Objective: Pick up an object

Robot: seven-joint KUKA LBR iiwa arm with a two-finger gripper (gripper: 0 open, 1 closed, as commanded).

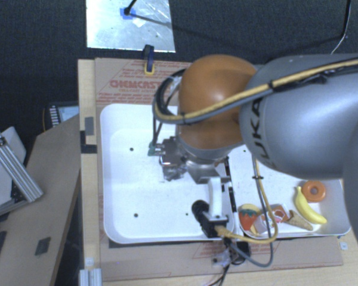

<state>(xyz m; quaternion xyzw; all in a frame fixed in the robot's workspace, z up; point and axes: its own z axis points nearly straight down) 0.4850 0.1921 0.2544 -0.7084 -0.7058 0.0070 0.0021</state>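
Big grey arm [310,118] with black letters on its side. Round orange band [212,97] near the wrist. Yellow and black cables [227,103] strung along the top. Silver metal gripper [173,165] below, with thin wires and small black parts.

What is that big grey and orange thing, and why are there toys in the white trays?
That big thing is a robot arm; the orange ball is a band above its wrist. One camera looks down from above the bench, and the arm reaches in from the right side. Below it sit two shallow white bins. The left bin lies under the wrist. The right bin holds toy food: a banana, an orange ring like a doughnut beside it, and a few more bright pieces I cannot name. The arm is meant to pick one up. Its gripper is over the left bin, and nothing is visibly held in it.
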